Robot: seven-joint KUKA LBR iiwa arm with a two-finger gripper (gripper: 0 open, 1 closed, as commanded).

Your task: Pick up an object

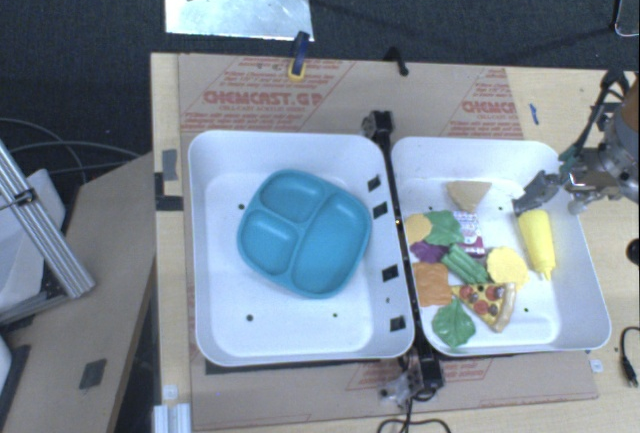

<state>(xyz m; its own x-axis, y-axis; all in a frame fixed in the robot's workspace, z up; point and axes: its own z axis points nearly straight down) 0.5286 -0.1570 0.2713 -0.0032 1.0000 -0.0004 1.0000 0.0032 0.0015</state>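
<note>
Over the right shallow white bin, near its upper right side, the grey two-finger gripper hangs with jaws spread wide, gripping nothing — one fingertip sits just beside the top of the yellow plastic corn cob. Left of the corn lies a heap of toy food: a tan wedge, a pizza slice, a green leaf. A blue sectioned plate rests in the left white bin.

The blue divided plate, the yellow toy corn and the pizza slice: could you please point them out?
blue divided plate (303, 246), camera view, centre ridge.
yellow toy corn (537, 237), camera view, mid-body.
pizza slice (487, 300), camera view, topping.
</note>
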